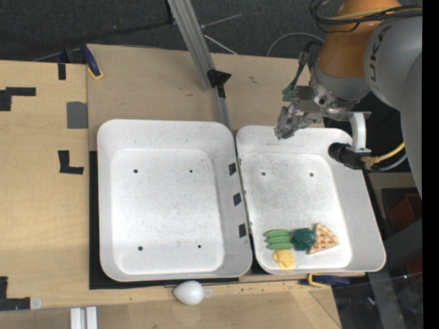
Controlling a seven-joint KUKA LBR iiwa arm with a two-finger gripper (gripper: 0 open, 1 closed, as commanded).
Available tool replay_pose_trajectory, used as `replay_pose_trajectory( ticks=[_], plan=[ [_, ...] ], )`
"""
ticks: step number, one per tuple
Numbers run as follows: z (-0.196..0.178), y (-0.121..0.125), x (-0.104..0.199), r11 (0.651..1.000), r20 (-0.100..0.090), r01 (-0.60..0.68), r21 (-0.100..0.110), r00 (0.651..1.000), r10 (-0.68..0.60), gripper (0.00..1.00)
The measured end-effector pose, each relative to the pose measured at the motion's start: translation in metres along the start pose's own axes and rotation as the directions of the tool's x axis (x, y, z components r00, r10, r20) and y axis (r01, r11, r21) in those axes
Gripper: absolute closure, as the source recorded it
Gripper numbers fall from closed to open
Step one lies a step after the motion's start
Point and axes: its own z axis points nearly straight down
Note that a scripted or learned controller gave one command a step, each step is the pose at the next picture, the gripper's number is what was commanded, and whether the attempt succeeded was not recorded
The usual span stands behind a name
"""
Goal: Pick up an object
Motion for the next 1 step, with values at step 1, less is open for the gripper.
replay_pose_trajectory(
  ticks=[1],
  plan=[
    [0.0101, -0.0264, 0.0492, 1.000, 0.000, 0.001, 0.002, 1.000, -0.001, 1.00]
  ],
)
